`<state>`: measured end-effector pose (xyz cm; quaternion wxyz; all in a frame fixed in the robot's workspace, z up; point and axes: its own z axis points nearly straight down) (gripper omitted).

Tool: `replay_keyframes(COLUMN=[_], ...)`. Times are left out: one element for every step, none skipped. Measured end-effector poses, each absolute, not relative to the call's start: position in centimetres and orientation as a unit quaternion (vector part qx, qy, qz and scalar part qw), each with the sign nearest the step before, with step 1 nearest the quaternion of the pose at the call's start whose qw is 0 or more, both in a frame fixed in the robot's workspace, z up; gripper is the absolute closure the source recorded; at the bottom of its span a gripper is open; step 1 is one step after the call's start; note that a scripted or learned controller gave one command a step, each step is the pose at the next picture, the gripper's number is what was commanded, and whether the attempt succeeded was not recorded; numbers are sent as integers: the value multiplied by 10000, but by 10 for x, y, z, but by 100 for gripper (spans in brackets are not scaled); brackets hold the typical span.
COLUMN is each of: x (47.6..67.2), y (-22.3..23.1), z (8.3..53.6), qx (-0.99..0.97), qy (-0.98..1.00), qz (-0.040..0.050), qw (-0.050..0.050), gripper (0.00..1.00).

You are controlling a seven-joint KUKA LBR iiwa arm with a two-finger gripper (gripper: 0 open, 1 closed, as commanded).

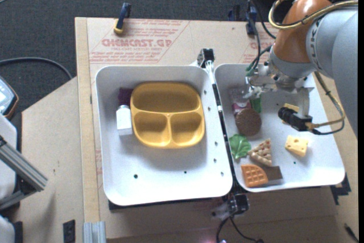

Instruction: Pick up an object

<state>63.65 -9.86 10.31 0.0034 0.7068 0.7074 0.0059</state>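
2 shallow white bins are seen side by side on the bench. In the left bin (108, 139), a yellow divided tray (167, 114) is placed near the centre, with a small white bottle (124, 120) touching it at 9 o'clock and a dark purple item (125, 93) just beside its 10 o'clock corner. In the right bin (324, 165), the gripper (252, 93) is lowered at the 11 o'clock area, above a brown round cookie (248, 122); whether the fingers are apart or together cannot be told. A green leaf (239, 146), a cracker wedge (262, 151), an orange waffle (254, 175) and a cheese wedge (296, 145) are spread from 8 to 4 o'clock of the cookie.
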Motion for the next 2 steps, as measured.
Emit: replay_keyframes(x=[640,642], y=[-96,-96], z=[167,222], qx=[7066,7067], qy=[7076,7075], qz=[18,24], qw=[29,36], gripper=[100,100])
